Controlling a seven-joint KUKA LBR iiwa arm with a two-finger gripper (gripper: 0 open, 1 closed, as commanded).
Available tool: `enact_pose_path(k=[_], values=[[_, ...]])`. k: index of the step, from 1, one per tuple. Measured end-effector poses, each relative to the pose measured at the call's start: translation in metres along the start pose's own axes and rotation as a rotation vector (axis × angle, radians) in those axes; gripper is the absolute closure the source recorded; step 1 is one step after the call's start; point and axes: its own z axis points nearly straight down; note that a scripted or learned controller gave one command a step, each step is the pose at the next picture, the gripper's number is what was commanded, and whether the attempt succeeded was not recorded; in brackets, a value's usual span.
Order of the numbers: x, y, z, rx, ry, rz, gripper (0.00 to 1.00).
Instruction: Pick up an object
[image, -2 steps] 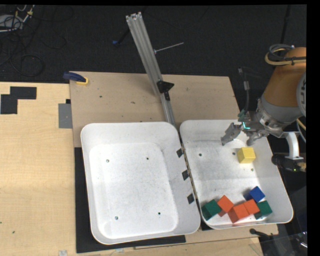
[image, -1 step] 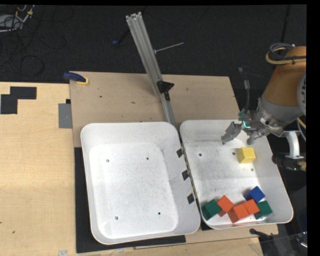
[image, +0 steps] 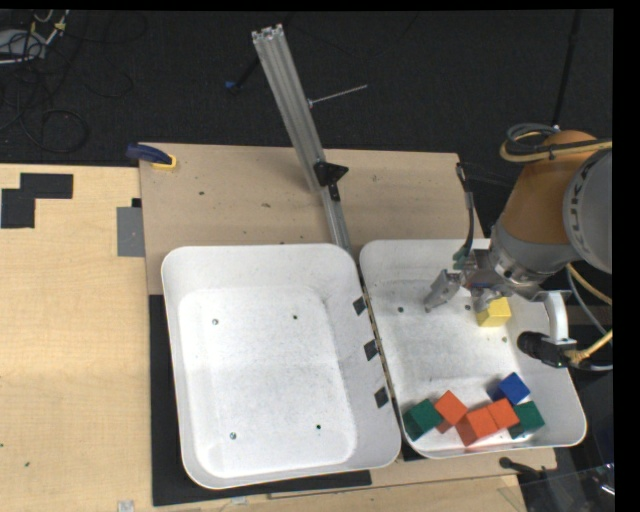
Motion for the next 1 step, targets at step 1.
enact_pose_path(k=[1], values=[[0.0007, 0.0010, 0.0508, -0.009, -0.002, 0.003, 0.00]])
